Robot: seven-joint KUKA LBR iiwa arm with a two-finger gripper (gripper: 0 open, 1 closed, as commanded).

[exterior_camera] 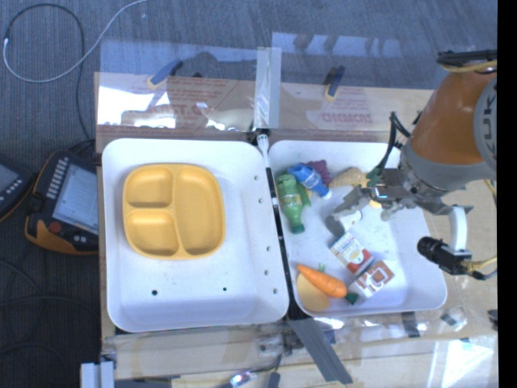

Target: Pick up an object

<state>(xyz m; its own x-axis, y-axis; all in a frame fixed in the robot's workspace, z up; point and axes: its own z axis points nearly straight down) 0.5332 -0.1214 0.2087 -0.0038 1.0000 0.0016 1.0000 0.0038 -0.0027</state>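
Note:
The right bin (420, 293) holds several small items. A green bottle (289, 201) lies by its left wall, with a blue bottle (309, 178) and a purple piece (321, 168) beside it. A tan item (349, 175) sits near the back. A white and red carton (349, 250), a red carton (373, 277) and an orange carrot (321, 281) lie toward the front. My gripper (359, 203) hangs low over the bin's middle, just behind the white and red carton and in front of the tan item. Nothing is visibly held in it.
The left bin (129, 297) carries a yellow divided plate (173, 210). The arm's orange band (452, 128) and grey wrist overhang the right bin's far right side. A black fitting (440, 251) sticks out at the bin's right rim. A teach pendant (65, 204) lies left of the bench.

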